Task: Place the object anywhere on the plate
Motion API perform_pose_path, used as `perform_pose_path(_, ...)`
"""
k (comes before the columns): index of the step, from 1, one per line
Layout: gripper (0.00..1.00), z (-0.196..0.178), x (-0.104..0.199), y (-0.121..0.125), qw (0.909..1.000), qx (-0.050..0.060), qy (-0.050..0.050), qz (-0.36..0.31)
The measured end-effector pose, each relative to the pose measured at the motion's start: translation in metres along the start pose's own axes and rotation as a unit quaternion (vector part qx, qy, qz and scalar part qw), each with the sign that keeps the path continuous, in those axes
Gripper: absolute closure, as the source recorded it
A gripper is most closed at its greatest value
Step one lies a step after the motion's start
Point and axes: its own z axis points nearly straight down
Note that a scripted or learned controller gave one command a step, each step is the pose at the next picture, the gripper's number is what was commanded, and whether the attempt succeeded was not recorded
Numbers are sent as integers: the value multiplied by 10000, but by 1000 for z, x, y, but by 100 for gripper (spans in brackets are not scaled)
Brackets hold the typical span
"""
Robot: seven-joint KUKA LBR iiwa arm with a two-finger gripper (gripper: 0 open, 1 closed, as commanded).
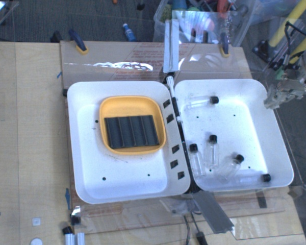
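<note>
A yellow plate (108,107) sits in the left white bin (86,177). A dark ribbed rectangular block (131,131) lies flat on the plate's middle. Several clear vials with black caps lie in the right white bin (255,106): one near the back (200,103), two near the divider (196,161) (212,149), and two at the front right (228,166) (251,177). My gripper (276,99) hangs past the right bin's far right rim, apart from the vials and the plate, with nothing seen in it.
A clear storage box of coloured odds and ends (209,9) stands behind the bins. A metal strip (167,45) runs along the divider at the back. Cables and a yellow tube (296,14) crowd the back right.
</note>
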Motion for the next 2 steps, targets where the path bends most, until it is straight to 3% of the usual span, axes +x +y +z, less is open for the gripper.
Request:
perform_pose_path(1,100,-55,4,28,9946,5,-28,-1040)
perform_pose_path(2,100,-160,-3,60,9790,3,-26,-2040)
